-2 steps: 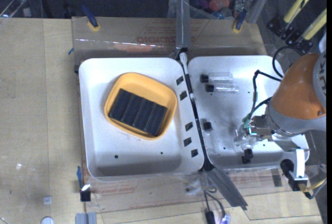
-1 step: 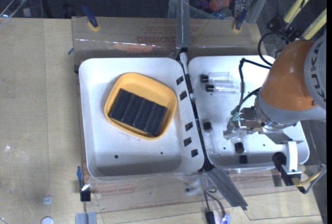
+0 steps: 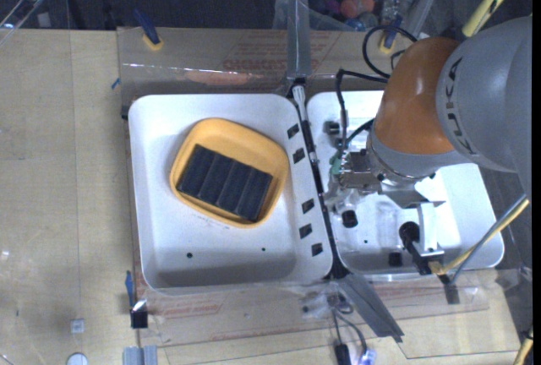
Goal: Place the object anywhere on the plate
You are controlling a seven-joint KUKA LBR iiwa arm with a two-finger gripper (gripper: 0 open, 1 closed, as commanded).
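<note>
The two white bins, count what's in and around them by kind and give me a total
White bins: 2, left bin and right bin
Yellow plate: 1, in the left bin
Dark ridged object: 1, lying on the yellow plate
Robot arm: 1, over the right bin
Total: 5

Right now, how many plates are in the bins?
1. A yellow plate sits in the left bin, with a dark ridged block lying on it. The arm covers much of the right bin, so anything beneath it is hidden.
</note>
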